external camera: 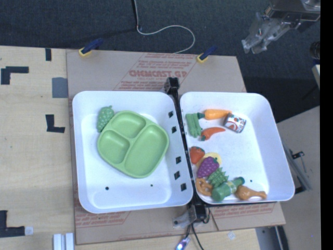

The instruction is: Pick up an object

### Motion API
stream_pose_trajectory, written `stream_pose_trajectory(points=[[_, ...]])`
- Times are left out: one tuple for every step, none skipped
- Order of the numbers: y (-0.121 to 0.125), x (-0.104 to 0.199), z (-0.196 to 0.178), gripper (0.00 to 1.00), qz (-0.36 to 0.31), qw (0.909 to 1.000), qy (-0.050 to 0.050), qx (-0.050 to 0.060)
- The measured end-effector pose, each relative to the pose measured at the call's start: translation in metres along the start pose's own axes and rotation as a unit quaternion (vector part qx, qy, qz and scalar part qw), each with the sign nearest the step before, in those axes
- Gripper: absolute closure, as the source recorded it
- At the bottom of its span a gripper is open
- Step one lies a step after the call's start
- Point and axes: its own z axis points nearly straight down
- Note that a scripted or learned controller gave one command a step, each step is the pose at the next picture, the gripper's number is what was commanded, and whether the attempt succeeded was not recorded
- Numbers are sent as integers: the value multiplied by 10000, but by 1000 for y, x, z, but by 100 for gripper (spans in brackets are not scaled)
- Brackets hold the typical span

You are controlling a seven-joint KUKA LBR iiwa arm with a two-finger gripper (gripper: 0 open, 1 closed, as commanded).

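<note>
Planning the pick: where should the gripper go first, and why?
Probably down and left toward the small can in the right bin. The gripper hangs beyond the bins' far edge, and the can lies apart from the clustered toy food.

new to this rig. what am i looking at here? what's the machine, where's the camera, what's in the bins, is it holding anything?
One fixed camera looks down at a slant on a bench. The machine is a robot arm; its gripper hangs at the top right, above dark floor and away from both bins, with nothing visibly held.

Two shallow white bins sit side by side. The left bin holds a green divided plate with a green toy grape bunch at its edge. The right bin holds toy food: a carrot, an orange pepper, a small can, purple grapes and more pieces clustered near the front.
</note>
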Motion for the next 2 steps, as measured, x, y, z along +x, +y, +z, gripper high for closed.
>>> stream_pose_trajectory(points=[[-49,-63,10,100,47,10000,3,7],[-102,-130,10,100,58,10000,0,0]])
